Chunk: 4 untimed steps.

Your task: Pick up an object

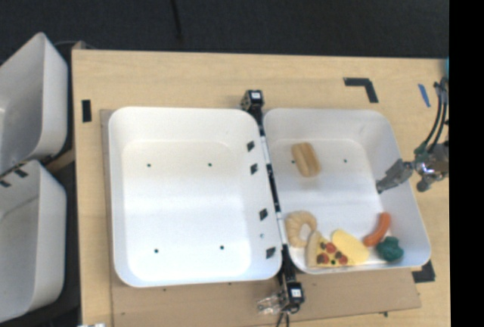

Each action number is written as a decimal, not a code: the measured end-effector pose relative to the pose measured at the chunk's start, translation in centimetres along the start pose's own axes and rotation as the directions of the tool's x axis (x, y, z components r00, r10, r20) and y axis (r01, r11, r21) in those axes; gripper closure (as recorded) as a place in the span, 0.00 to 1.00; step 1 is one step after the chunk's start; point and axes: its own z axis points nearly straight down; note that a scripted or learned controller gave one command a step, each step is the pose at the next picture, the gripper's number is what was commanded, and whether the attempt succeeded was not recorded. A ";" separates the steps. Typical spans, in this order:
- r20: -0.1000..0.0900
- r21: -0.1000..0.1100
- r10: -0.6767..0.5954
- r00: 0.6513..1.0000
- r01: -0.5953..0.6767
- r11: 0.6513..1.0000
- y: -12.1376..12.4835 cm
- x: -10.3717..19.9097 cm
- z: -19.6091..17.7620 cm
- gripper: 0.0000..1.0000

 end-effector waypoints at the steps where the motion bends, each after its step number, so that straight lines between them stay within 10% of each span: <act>1: -0.008 0.015 -0.005 1.000 0.005 1.000 -0.4 6.5 14.5 0.00; 2: 0.023 -0.020 0.011 1.000 -0.010 1.000 0.3 10.8 15.5 0.00; 3: 0.010 -0.009 0.003 1.000 -0.002 1.000 5.3 10.0 15.6 0.00; 4: 0.007 -0.011 0.005 1.000 -0.005 1.000 9.0 3.2 8.2 0.00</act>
